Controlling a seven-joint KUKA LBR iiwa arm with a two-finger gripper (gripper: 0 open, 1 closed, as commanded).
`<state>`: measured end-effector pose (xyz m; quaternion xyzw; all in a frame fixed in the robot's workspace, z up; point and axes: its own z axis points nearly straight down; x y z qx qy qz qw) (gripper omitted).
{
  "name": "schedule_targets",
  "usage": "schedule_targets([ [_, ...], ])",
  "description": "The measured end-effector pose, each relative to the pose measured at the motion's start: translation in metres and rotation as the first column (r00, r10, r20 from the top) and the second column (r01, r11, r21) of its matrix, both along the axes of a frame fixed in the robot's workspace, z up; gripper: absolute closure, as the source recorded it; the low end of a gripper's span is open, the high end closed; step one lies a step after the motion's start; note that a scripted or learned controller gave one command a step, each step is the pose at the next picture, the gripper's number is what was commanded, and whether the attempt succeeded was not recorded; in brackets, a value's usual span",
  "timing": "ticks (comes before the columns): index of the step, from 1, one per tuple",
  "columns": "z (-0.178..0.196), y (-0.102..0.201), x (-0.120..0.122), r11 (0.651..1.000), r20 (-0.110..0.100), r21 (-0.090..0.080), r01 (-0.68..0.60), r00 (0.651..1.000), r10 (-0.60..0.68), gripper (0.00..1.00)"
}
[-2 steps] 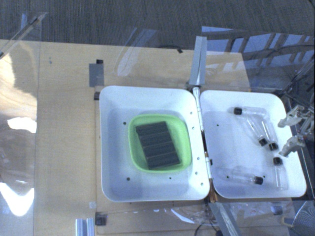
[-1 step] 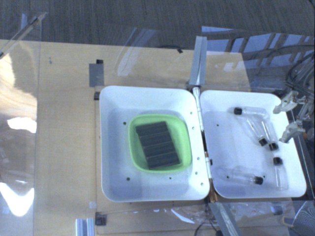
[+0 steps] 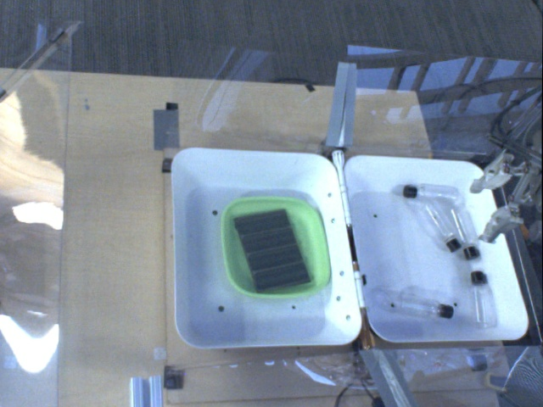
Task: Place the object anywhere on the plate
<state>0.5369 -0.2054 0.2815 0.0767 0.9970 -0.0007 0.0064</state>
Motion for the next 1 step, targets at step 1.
schedule_targets([
  [1, 0.0351, -0.0004, -0.0042, 1.000, 0.001, 0.000, 0.022, 1.000, -0.022, 0.00],
])
